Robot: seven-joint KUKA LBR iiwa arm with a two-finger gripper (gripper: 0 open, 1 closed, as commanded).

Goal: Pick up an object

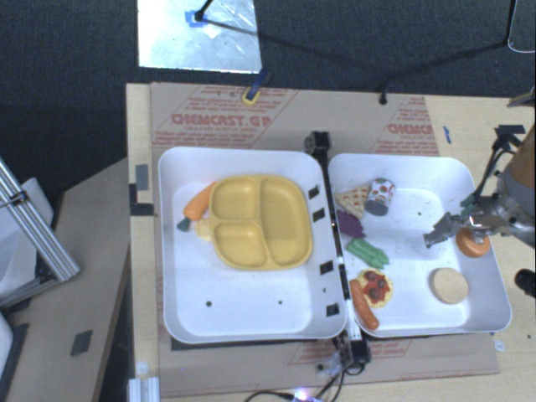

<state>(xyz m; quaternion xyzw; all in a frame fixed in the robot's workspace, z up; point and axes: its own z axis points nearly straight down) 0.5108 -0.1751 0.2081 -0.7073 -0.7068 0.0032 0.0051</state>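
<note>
The gripper [445,231] sits low in the right bin [419,182], fingers spread and holding nothing (no toy picked yet). The orange toy [474,244] lies just beside it, waiting

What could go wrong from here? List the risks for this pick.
1. The gripper hangs over bare floor of the right bin, between the green piece and the orange piece. Coming straight down, it would likely close on nothing.
2. The orange piece sits close to the bin's right wall, so a reach for it may bump the rim.
3. The can leans against the waffle slice; grabbing one could drag the other.
</note>
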